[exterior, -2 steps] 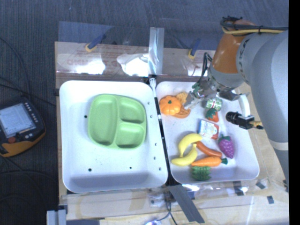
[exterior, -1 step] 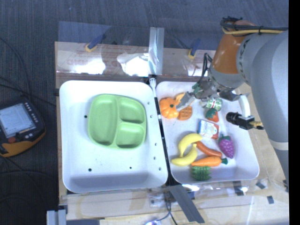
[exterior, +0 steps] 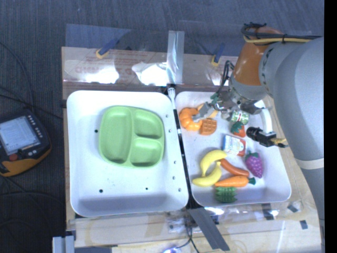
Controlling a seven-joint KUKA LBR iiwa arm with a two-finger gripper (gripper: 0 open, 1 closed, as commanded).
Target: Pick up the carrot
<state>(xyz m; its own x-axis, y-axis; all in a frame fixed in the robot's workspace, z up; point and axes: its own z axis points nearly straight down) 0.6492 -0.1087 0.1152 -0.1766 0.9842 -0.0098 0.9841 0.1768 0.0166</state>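
Pendant (exterior: 21,138) far left on the dark floor. One green divided plate (exterior: 131,136) in the left bin (exterior: 79,194). In the right bin (exterior: 281,191): one orange pepper-like piece (exterior: 188,117) and one waffle-like piece (exterior: 208,126) at the top, one banana (exterior: 209,167), one green leafy piece (exterior: 225,194), two carrots, the carrot (exterior: 231,182) touching the banana and a second carrot (exterior: 233,167) just above, one small carton (exterior: 233,144), one grape bunch (exterior: 255,164). Gripper (exterior: 210,109) low over the waffle-like piece; fingers narrowly apart, empty as far as visible.
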